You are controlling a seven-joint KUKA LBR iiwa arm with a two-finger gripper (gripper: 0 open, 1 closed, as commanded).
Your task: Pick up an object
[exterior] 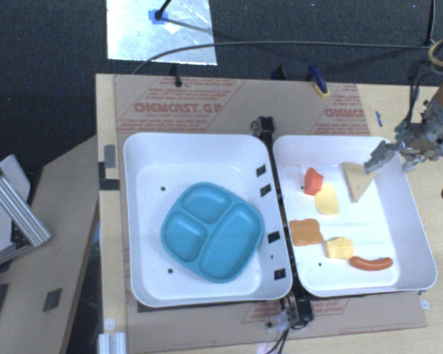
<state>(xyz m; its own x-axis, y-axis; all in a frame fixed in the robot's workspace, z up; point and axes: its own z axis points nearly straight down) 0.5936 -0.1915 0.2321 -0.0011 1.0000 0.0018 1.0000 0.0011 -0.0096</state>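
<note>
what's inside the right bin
The right bin holds an orange piece, a yellow piece, toast, a ridged chip, a sausage and a tan wedge, partly covered by the gripper.

One fixed camera overhead, slanting down on both bins [207, 142]

Blue tray [212, 231]; white bins [151, 161]; red sausage [371, 263].

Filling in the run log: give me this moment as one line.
tool: over right bin, at wedge | grasp: not visible | tray: left bin | sausage: untouched
</note>
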